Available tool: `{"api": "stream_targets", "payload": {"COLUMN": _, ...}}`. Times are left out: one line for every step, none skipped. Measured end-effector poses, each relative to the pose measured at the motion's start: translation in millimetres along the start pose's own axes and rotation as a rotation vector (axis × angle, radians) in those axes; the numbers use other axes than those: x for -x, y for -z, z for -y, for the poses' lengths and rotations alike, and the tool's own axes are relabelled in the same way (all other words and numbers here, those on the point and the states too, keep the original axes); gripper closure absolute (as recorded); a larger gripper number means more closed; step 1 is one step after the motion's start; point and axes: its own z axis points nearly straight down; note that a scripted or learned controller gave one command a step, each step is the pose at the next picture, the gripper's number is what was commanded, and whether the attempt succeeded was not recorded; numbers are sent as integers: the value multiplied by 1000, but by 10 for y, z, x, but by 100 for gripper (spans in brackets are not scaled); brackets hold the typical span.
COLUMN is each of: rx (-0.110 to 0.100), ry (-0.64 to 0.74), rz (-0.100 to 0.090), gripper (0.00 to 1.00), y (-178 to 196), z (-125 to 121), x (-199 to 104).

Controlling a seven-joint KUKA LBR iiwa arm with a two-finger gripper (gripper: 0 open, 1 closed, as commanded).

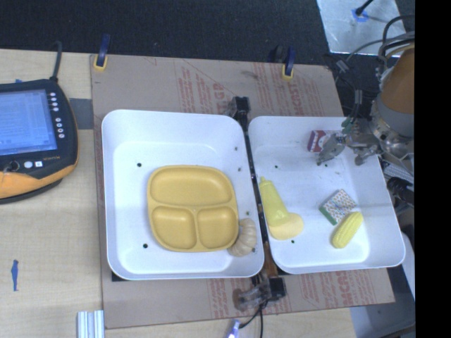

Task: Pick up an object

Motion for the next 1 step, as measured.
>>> {"api": "stream_targets", "payload": {"rx": 1, "ry": 2, "rz": -1, "gripper": 0, "y": -946, "z": -506, "x": 466}}
